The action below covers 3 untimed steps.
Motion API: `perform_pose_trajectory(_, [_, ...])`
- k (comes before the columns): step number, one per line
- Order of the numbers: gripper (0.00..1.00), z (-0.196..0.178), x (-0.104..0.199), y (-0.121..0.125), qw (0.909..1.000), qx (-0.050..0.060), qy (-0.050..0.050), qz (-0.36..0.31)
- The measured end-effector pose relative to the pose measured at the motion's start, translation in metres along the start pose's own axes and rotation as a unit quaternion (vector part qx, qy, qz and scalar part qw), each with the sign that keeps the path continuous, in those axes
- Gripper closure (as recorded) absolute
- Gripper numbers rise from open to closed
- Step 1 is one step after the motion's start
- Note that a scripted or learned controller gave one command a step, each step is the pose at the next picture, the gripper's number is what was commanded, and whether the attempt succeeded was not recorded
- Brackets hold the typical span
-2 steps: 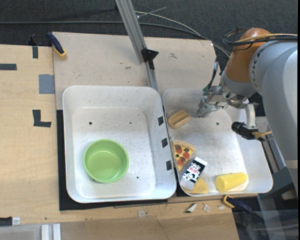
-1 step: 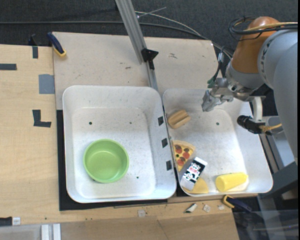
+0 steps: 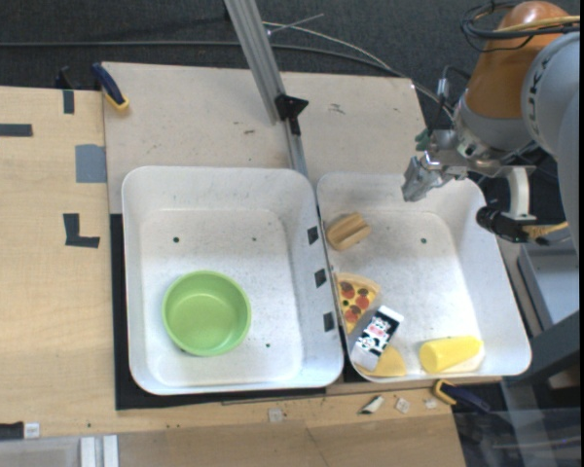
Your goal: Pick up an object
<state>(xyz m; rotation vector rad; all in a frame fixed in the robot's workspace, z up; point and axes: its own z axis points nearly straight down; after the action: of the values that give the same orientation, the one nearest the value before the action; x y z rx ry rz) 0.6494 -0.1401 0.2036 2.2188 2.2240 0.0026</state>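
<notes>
Approach step, nothing held: the gripper (image 3: 420,181), its jaw state impossible to tell, hangs above the right bin (image 3: 487,290), needing descent toward the bread roll (image 3: 347,230).

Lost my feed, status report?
Gripper above right bin's far edge. Tan bread-shaped block nearest, untouched. Nothing between them.

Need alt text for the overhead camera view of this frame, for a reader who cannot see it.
A grey robot arm's gripper hovers above the far edge of the right bin, which holds a tan bread-like block, a pizza slice toy, a black-and-white carton and a yellow piece. The left bin holds a green bowl.
</notes>
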Motion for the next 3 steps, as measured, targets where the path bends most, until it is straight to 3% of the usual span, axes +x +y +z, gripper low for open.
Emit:
perform_pose_trajectory(1, [1.0, -0.035, 0.001, 0.001, 1.0, -0.001, 0.0, 0.0])
perform_pose_trajectory(3, [1.0, -0.041, 0.109, 0.007, 1.0, 0.002, 0.0, -0.002])
